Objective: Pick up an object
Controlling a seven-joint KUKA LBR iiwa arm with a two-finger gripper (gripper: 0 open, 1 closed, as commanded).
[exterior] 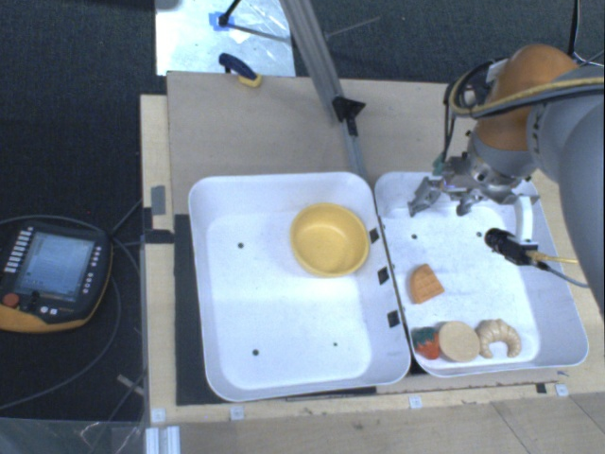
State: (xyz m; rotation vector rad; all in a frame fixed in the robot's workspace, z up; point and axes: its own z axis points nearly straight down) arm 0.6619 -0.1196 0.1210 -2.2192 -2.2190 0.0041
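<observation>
My gripper point(441, 202) hovers over the far end of the right bin point(553, 301), its two fingers spread open with nothing between them. Nearer the front of that bin lie an orange wedge point(425, 284), a round beige disc point(459, 341), a croissant-shaped piece point(499, 337) and a small red and green item point(427, 342). The wedge sits well in front of the gripper. A yellow bowl point(329, 239) stands upright in the left bin point(236, 301), near its far right corner.
A black cable plug point(501, 244) from the arm hangs over the right bin. A metal pole point(321, 55) slants in behind the bins. A blue and yellow clamp point(241, 69) sits at the board's back edge. A teach pendant point(47, 272) lies far left.
</observation>
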